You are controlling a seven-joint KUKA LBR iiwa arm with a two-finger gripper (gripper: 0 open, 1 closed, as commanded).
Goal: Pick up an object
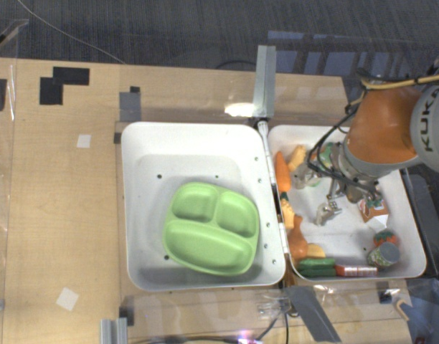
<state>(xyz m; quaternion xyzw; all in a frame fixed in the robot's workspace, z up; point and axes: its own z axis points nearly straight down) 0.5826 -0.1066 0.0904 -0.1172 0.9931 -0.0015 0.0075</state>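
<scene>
My gripper hangs low over the middle of the right bin, under the orange-banded wrist. It stands open, one metal finger over bare bin floor and the other close to a small brown packet. Nothing sits between them. Along the bin's left wall lie an orange carrot-like piece, a pale yellow piece and an orange item. At the front edge lie a green item and a red tube. A small can stands at the front right.
The left bin holds a green divided plate in its front half. A metal post rises behind the divider between the bins. Cables trail from the wrist over the right bin's back part.
</scene>
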